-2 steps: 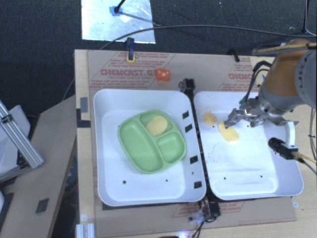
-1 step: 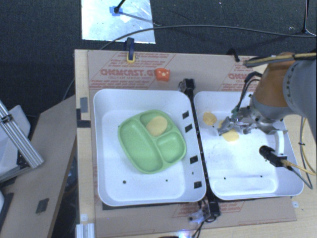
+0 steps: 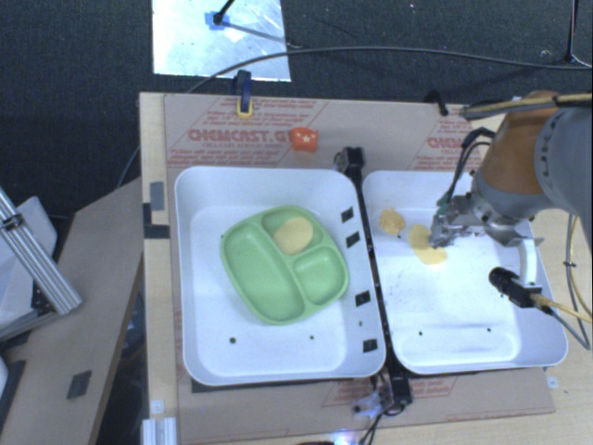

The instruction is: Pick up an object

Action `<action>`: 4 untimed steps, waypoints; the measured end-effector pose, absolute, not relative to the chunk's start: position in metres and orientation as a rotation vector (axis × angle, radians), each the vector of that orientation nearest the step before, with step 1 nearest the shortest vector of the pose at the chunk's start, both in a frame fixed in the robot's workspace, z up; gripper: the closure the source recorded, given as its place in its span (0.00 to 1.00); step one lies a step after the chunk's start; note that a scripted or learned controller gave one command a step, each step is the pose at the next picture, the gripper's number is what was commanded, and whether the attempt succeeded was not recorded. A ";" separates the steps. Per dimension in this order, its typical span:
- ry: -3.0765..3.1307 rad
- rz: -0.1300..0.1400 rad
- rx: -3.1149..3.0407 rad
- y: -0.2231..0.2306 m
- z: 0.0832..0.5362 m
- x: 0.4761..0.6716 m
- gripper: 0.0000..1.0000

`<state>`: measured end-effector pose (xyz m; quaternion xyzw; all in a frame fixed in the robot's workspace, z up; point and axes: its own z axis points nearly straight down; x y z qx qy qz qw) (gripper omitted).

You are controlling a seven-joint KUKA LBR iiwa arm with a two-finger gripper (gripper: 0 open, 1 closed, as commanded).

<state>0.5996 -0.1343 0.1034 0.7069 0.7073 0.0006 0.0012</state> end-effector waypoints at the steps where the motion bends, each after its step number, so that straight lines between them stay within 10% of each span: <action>1: 2.222 0.005 2.213 -0.138 0.152 0.610 1.00; 4: 2.225 0.004 2.212 -0.148 0.288 0.619 1.00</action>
